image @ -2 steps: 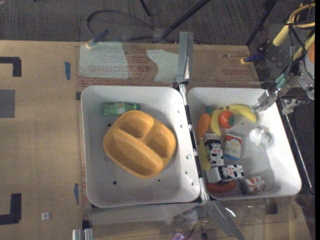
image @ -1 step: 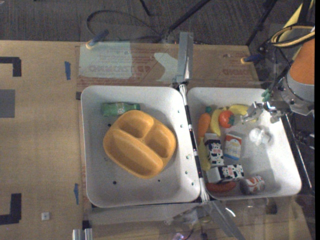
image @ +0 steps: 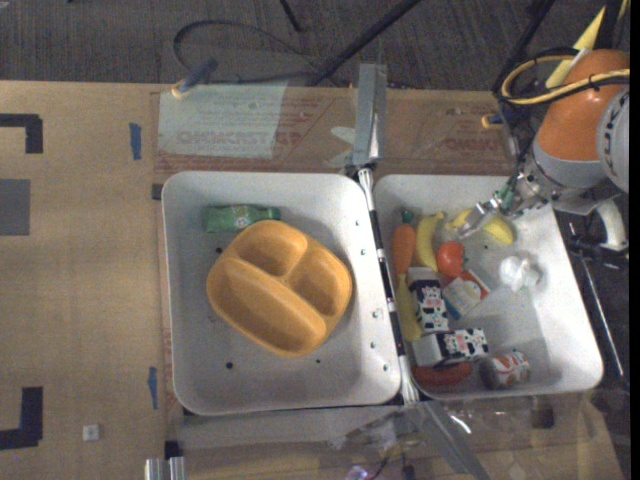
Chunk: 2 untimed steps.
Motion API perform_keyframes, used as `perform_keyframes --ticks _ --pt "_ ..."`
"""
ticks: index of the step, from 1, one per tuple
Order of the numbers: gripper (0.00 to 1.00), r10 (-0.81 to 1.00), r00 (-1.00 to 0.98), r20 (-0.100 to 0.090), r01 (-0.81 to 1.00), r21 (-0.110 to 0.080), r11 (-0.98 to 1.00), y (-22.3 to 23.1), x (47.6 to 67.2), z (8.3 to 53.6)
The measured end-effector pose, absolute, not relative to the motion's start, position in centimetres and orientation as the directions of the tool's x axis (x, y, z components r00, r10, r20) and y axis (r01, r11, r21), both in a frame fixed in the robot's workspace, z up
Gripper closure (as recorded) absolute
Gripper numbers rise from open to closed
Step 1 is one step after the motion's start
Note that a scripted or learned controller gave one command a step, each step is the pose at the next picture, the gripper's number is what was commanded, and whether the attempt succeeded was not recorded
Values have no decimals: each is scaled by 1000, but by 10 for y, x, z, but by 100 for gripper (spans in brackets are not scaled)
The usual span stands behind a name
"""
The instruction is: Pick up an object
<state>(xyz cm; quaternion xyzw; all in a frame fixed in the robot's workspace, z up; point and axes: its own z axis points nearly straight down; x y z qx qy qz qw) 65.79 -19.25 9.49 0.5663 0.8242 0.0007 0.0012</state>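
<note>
Two shallow white bins sit side by side. The left bin point(image: 190, 368) holds two things: one orange three-compartment plastic plate point(image: 280, 286) and, just behind that plate, one green flat packet point(image: 240, 216). The right bin point(image: 570, 353), beside the plate's bin, holds two black-and-white cow-patterned cartons point(image: 430, 308), one orange toy carrot point(image: 402, 248), one yellow toy banana point(image: 428, 236), and one crumpled clear wrapper point(image: 518, 270).

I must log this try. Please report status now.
Gripper low in right bin, at yellow toy. Nothing seen held. Banana, carrot crowd alongside.
</note>
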Motion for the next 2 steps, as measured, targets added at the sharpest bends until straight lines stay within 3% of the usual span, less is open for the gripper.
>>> perform_keyframes --ticks 1,2 --pt "100 933 -359 1 933 -1 359 -192 657 104" --pt "100 906 -424 -4 906 7 424 -123 666 193"
